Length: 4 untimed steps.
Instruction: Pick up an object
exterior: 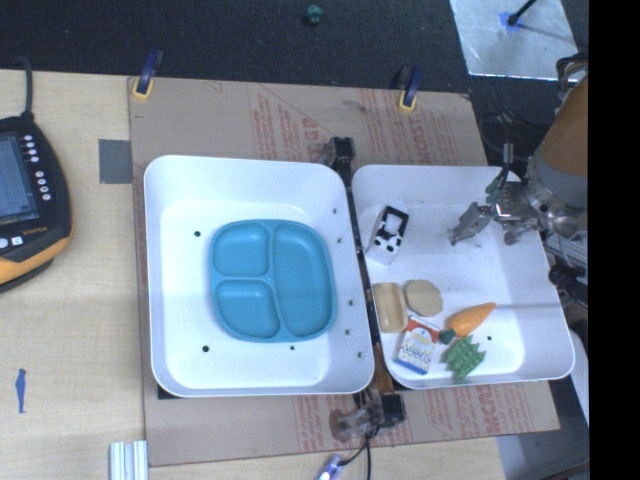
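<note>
The right bin [455, 183] holds several small objects. A black and white block [388, 235] lies near its left wall. Further forward sit a tan bread slice [388, 306], a round tan cookie [423, 297], a small printed carton [417, 348], an orange carrot [470, 318] and a green leafy piece [462, 357]. My gripper [492, 220] hangs over the right rear part of that bin, its grey fingers spread open with nothing between them. It stands well right of the block and behind the carrot.
The left bin [175, 183] holds a blue divided plate [272, 278]. A teach pendant [25, 203] lies on the bench at the far left. Clamps [147, 73] pin the cardboard sheet under the bins at the back.
</note>
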{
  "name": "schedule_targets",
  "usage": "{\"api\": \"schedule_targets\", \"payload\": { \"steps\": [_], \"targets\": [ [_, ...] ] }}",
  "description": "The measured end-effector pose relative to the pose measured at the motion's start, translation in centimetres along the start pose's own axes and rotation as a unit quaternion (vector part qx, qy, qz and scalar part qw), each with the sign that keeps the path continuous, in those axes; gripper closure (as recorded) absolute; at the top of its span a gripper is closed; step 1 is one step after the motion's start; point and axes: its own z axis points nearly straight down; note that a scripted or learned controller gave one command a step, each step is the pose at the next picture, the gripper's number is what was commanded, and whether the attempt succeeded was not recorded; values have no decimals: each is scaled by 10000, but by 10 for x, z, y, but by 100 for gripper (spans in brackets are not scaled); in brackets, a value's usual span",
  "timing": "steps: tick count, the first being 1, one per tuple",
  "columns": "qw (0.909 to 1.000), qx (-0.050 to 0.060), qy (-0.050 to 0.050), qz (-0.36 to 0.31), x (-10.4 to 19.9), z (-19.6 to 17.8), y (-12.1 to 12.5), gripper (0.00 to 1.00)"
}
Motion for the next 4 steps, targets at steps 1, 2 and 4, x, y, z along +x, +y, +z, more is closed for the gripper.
{"api": "schedule_targets", "payload": {
  "steps": [1, 2, 4],
  "targets": [
    [10000, -1, 3, -7, 14, 38, -67, 0],
    [10000, -7, 3, -8, -6, 81, -96, 0],
    [10000, -17, 6, -4, 16, 3, -53, 100]
  ]
}}
